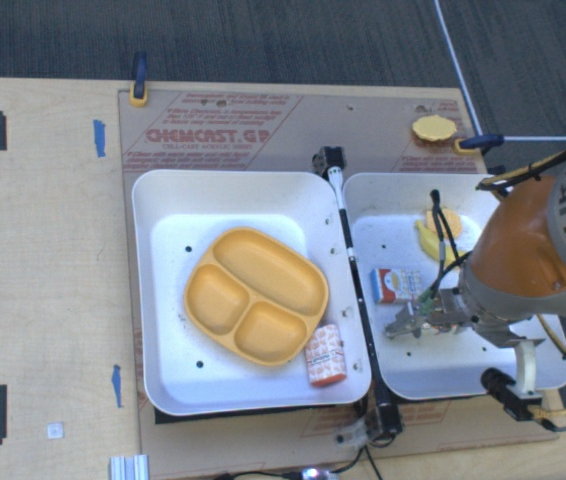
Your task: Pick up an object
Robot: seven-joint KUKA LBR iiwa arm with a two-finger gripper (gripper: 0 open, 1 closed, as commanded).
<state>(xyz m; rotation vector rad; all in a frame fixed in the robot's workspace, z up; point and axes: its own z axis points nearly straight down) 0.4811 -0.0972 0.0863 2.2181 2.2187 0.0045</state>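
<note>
In the right bin [433, 378] my gripper [406, 324] hangs low over the floor, just below a small white carton [387, 286] with red and blue print. A yellow banana-like piece [429, 234] lies at the back of that bin, partly behind cables. The left bin [163, 268] holds a yellow three-part plate [255, 295], and a small red and white packet [325, 355] lies off the plate's lower right corner. The grey wrist with its orange band [523, 248] hides the right bin's right side.
A yellow round piece [433, 128] and a blue clamp [478, 143] sit on the board behind the right bin. A black divider bar [348, 258] runs between the bins. Cables trail from the wrist over the right bin's back and near its front right corner.
</note>
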